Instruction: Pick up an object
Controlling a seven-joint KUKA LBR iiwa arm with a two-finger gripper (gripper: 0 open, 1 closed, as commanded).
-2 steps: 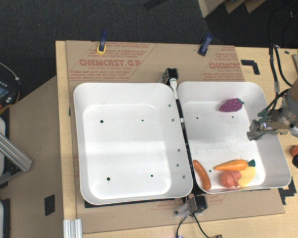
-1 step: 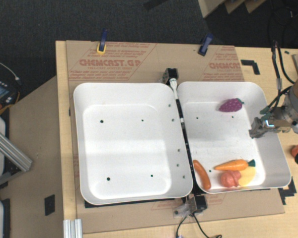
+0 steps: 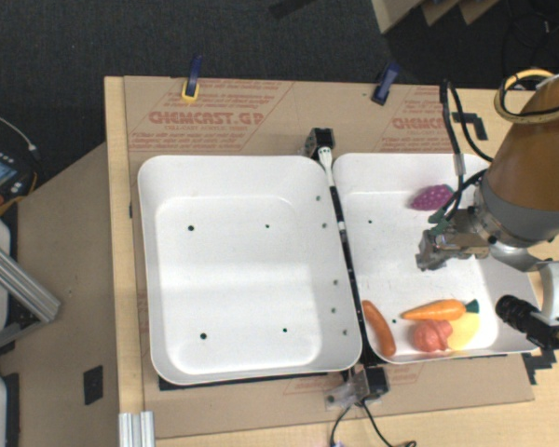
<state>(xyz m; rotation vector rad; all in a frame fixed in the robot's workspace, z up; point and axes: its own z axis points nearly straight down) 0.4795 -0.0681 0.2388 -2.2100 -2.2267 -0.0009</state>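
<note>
Left bin [image 3: 168, 277] open; right bin's [image 3: 382, 194] near end crowded w/ toys [image 3: 435, 324].

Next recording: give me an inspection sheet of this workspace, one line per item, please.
Surface: brown board carrying left bin and right bin, side by side.
Job's things: purple grapes at the right bin's far side; carrot, sausage, pink piece and yellow piece along its near edge.
Clutter: nothing seen.
Grippers: tool above the right bin's middle, holding nothing visible.
Cables: black cable running down to the arm; another below the bins.
Surroundings: blue clamps on the board's far edge; dark floor.
</note>
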